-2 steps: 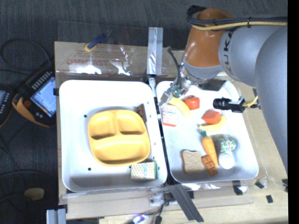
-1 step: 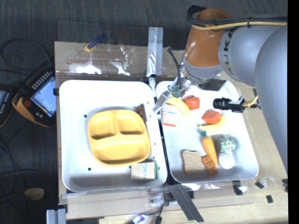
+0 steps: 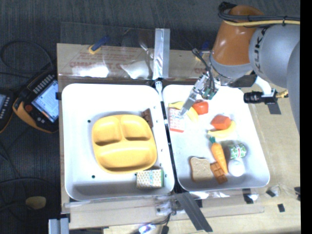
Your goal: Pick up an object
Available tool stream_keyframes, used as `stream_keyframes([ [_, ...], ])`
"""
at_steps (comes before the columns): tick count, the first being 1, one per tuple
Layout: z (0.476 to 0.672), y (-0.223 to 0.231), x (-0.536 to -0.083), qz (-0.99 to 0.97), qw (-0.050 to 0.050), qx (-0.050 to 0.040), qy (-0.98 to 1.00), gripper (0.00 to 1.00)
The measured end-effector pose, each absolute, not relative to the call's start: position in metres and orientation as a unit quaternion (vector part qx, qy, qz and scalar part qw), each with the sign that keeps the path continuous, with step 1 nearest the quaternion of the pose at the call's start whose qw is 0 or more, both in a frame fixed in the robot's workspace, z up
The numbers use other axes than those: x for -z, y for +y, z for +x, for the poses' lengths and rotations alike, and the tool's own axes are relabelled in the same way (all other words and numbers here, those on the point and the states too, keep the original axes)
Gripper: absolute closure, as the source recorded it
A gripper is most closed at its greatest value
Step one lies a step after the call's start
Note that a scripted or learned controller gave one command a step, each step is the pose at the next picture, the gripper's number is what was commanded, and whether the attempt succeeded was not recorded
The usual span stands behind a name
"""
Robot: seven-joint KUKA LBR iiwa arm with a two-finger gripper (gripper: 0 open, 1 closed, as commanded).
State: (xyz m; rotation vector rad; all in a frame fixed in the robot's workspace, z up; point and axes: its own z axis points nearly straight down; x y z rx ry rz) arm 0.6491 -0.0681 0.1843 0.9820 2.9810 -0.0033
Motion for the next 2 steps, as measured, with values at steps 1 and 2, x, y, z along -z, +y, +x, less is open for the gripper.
stream_keyframes([
  [1, 0.643, -0.098, -0.103, 0.467, 0.007, -0.0037, 0.884, 0.0],
  [2, 0.644, -0.097, -0.113, 0.467, 0.007, -0.0045, 0.884, 1.0],
])
